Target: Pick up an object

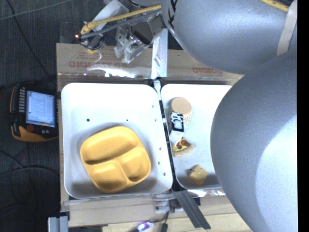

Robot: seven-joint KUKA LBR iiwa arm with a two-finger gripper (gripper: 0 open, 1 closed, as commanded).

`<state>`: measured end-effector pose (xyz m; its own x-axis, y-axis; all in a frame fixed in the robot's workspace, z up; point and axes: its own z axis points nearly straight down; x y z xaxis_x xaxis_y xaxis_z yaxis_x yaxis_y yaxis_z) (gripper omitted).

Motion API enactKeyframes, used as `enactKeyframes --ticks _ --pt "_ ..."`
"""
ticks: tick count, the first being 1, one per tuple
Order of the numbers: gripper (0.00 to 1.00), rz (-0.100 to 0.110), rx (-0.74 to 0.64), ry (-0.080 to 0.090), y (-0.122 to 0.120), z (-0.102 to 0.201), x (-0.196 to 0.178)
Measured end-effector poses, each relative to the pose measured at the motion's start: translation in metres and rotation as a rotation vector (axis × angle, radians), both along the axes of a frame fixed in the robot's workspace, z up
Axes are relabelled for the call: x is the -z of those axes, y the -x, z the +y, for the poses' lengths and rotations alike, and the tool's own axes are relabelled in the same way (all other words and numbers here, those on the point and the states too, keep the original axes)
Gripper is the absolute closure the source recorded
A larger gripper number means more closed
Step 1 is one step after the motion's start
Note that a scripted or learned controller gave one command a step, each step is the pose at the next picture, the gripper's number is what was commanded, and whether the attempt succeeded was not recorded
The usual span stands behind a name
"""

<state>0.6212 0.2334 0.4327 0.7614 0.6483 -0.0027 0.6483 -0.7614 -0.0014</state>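
A yellow divided plate [115, 158] lies in the left bin [77, 105], toward its near side. In the right bin [207, 110], along its left wall, stand a spotted cup with a tan top [181, 109], a black and white item [177, 125], a small pizza-slice toy [182, 147] and a tan lump [197, 174]. My gripper [126, 45] hangs above the far edge of the bench, beyond the left bin's far right corner, away from all these objects. Nothing is visibly held in it. The big grey arm [251, 81] hides most of the right bin.
A divider wall [164, 129] separates the two bins. Brown cardboard [72, 62] lies behind them under the gripper. A teach pendant with a lit screen [36, 112] sits on the floor to the left, with cables around it.
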Motion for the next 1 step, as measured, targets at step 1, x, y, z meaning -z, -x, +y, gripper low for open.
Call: enactKeyframes --ticks 1 --pt "1.0 -0.001 -0.133 0.004 -0.0085 -0.0006 -0.0001"
